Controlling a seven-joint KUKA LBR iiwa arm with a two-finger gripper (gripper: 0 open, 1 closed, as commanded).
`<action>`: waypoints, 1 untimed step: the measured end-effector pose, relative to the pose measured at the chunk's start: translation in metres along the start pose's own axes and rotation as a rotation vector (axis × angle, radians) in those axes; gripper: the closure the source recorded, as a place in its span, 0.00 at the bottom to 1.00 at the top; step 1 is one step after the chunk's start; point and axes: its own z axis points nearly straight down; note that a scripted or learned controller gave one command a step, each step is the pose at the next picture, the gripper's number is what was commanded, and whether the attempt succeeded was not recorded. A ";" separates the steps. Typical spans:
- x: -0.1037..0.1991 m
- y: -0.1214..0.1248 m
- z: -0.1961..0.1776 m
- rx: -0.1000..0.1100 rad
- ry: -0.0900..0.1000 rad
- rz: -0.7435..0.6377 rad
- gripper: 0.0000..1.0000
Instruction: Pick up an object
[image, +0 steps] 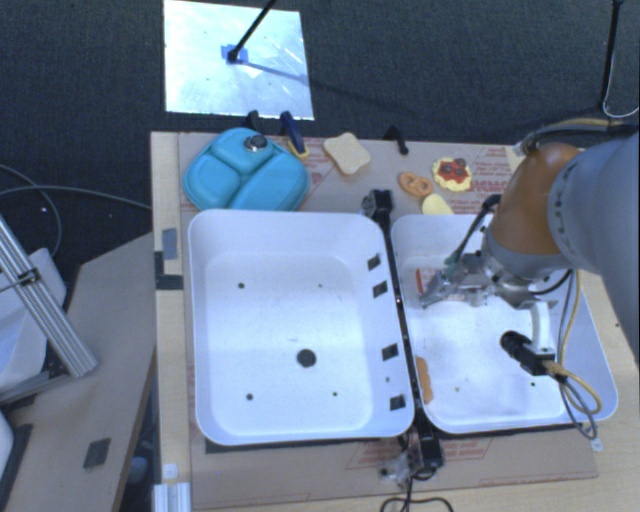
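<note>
My gripper hangs low in the right bin, close to its left wall, on the grey arm with the orange band. A small red item lies just beside the gripper tip, partly hidden by it. A thin orange-brown stick lies along the right bin's left wall, nearer the front and apart from the gripper. A small dark round object sits on the floor of the left bin.
Behind the bins lie a blue lidded tray, a toast slice, a pretzel, a small pizza toy and a yellow piece. Cables hang from the arm over the right bin.
</note>
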 end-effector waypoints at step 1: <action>-0.031 0.070 0.002 -0.002 -0.001 -0.004 0.00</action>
